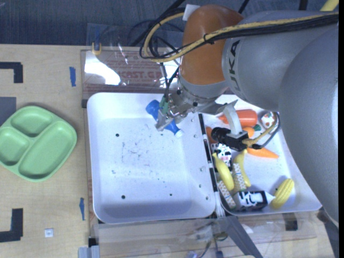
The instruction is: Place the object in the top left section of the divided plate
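Note:
The green divided plate (35, 142) lies on the wooden bench at the far left, outside the bins, and nothing is in its sections. My gripper (165, 119) hangs over the back right part of the left white bin (107, 198). It is shut on a small blue object (153, 109), which sticks out to the left of the fingers and again below them to the right. The object is held just above the bin floor, well to the right of the plate.
The right bin (301, 198) holds several toys: an orange carrot (248, 116), yellow bananas (224, 176), a black-and-white piece (251, 198) and a yellow lemon-like piece (284, 191). The arm's grey body covers the upper right. A clear plastic sheet (126, 71) lies behind the left bin.

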You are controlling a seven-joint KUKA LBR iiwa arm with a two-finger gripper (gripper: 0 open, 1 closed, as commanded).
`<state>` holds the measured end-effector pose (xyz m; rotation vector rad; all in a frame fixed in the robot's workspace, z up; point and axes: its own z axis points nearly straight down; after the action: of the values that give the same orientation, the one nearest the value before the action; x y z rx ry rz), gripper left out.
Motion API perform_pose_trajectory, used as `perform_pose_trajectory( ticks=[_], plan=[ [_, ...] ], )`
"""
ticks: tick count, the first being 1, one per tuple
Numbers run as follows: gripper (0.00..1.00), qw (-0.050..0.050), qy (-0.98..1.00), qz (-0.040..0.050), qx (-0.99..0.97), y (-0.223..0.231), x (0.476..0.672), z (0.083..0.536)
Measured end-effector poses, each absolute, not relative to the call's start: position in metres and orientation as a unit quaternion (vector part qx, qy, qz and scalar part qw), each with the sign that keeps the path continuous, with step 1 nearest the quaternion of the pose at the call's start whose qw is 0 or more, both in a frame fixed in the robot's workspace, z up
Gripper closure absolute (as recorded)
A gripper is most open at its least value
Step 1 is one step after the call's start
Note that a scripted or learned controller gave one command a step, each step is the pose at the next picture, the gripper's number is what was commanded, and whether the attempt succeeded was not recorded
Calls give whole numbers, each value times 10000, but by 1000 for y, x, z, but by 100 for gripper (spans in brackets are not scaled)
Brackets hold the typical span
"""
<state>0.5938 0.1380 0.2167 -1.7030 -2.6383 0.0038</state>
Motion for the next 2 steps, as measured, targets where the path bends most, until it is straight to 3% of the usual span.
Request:
perform_pose_trajectory(
  ticks=[1, 2],
  plan=[
    [100, 27, -8891, 20, -4577, 151, 480, 193],
    [100, 10, -8743, 10, -4853, 95, 548, 161]
  ],
)
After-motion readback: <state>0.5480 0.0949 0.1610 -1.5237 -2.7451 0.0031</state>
